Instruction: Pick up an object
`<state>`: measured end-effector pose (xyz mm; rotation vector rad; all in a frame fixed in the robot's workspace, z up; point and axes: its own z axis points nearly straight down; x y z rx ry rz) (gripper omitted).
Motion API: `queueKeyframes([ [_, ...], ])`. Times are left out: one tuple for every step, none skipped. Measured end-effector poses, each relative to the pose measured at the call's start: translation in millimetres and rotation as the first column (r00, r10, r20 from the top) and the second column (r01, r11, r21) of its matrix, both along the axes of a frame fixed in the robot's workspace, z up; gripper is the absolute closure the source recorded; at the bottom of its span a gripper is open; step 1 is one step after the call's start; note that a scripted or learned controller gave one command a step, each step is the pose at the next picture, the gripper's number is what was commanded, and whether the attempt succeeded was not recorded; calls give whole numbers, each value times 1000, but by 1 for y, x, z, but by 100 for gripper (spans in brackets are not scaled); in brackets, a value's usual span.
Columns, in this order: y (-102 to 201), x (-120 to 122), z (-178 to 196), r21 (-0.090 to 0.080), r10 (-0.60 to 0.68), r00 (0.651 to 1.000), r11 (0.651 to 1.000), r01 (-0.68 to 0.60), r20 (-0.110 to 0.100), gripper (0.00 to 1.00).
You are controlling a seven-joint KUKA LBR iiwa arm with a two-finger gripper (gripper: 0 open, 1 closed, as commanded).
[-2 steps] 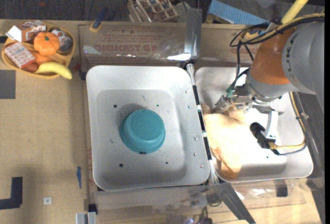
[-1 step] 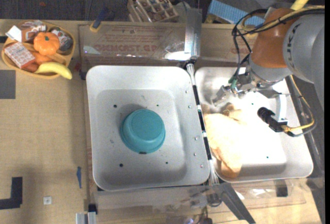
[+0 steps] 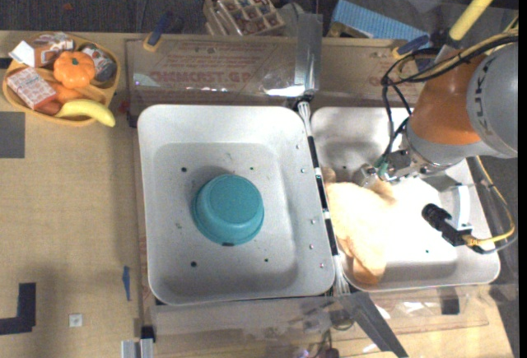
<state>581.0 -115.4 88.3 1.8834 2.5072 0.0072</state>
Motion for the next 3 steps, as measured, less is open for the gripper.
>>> queueKeyframes([
  [-3, 1, 12, 0, -6, 1000, 1000, 6, 7, 100],
  [-4, -49, 1, 0, -52, 999, 999, 52, 3, 100],
  [-6, -49, 1, -3, -54, 999, 999, 54, 3, 0],
])
